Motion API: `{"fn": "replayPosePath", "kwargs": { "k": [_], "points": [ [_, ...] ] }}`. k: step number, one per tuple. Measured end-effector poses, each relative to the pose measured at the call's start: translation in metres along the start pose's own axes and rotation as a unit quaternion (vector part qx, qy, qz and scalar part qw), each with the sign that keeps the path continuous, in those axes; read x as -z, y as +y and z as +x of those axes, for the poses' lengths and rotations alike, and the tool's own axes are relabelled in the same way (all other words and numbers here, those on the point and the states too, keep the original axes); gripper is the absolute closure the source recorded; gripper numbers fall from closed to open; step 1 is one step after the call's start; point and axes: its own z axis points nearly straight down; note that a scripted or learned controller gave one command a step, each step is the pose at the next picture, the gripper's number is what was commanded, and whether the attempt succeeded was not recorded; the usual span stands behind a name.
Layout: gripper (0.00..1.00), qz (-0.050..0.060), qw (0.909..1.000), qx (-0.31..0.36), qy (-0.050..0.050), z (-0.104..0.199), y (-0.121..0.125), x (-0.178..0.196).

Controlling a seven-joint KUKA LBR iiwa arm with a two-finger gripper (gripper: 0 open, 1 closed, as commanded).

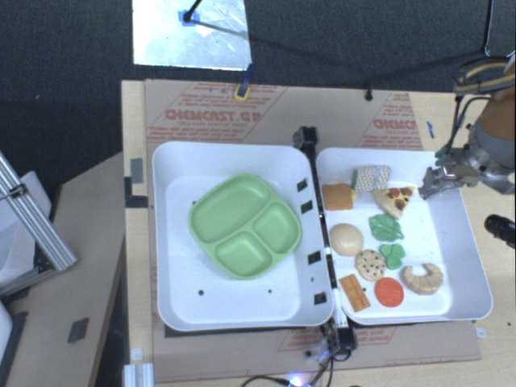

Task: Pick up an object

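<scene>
While the end effector (430, 185) is seen above the right bin's (463, 240) far right rim, its opening cannot be told.

A tan bench (97, 208) carries a brown cardboard sheet (339, 107) printed with red lettering. Two shallow white bins sit side by side on the cardboard, touching along a black-clipped seam. The left bin (173, 176) and right bin (463, 256) lie level. A small grey patch (78, 330) lies on the bench's near left part.
</scene>
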Motion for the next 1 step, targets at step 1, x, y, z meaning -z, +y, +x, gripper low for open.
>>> {"fn": "replayPosePath", "kwargs": {
  "k": [1],
  "points": [
    [1.0, 0.002, 1.0, 0.001, 0.001, -0.0003, 0.0013, 0.0213]
  ]
}}
